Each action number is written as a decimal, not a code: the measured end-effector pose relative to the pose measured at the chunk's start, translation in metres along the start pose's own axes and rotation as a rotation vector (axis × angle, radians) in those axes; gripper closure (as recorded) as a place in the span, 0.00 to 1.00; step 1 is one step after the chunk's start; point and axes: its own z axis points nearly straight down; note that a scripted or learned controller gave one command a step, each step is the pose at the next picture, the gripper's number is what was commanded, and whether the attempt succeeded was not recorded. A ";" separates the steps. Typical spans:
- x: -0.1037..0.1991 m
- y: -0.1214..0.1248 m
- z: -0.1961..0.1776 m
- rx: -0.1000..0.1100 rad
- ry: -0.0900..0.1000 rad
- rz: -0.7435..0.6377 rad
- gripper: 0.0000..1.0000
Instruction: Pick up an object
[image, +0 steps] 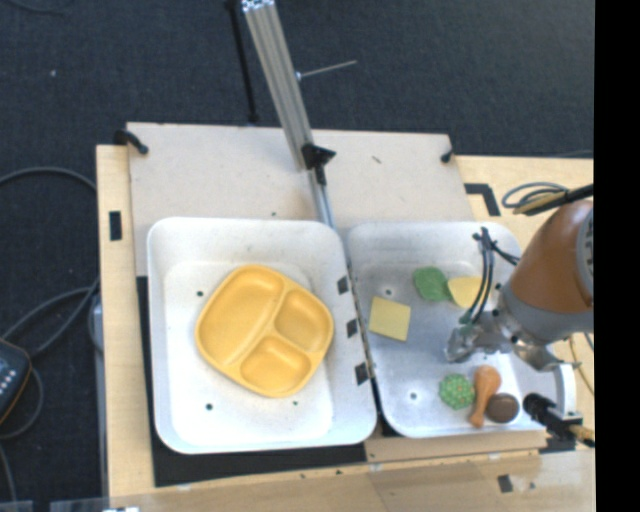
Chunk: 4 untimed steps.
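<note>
The right bin (400, 250) holds a pale yellow square block (390, 320), a green round piece (431, 283), a yellow piece (464, 291) partly behind the arm, a green textured ball (457, 391) and a brown drumstick-shaped toy (486, 394). My gripper (462, 345) hangs low over the bin floor between the yellow piece and the green ball, just above the drumstick. Its fingertips are small and blurred, and I see nothing between them.
The left bin (170, 260) holds a yellow three-compartment tray (264, 329). A metal pole (285, 90) slants up from the back of the bins. The arm's orange band (555, 265) covers the right bin's right side.
</note>
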 end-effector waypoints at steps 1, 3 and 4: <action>0.007 0.001 -0.060 -0.004 -0.001 -0.009 1.00; 0.015 0.006 -0.159 -0.003 -0.001 -0.009 1.00; 0.067 0.012 -0.144 0.002 0.002 -0.012 1.00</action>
